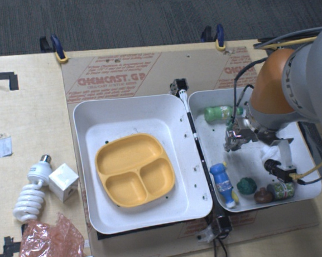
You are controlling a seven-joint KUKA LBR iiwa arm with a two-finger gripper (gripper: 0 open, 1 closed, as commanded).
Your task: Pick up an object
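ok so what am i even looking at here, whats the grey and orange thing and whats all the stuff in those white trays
The grey and orange thing is a robot arm reaching in from the right. Its job is to pick up an object. One camera fixed above the bench looks down at a slant. The arm's gripper hangs over the right bin, and I can't tell whether anything is in it.

The right bin contains a green bottle near the back, a blue and white bottle, a dark green lump and a few small items by the front wall. The left bin holds a yellow divided plate.

Outside the bins, on the left, lie a spiral light bulb, a small white cube and crinkled pinkish plastic.
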